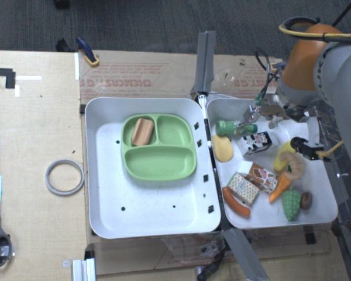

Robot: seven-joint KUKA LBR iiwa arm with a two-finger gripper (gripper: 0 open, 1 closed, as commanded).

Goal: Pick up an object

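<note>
Your left bin (105, 215) holds a green plate (159, 147) with a bread roll (142, 131). Your right bin (322, 212) holds toy food; gripper (250, 120) sits above a green bottle (229, 127) lying sideways left-right.

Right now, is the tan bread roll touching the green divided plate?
Touching: the camera view shows the tan bread roll lying in the green divided plate's upper-left compartment.

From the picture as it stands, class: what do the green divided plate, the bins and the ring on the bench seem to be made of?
Green divided plate: likely moulded plastic, smooth with a soft sheen and rounded compartment walls.
Left bin and right bin: probably white plastic, glossy with rounded corners; painted metal cannot be ruled out.
Ring: pale grey and matte, perhaps a roll of tape; unclear.
</note>
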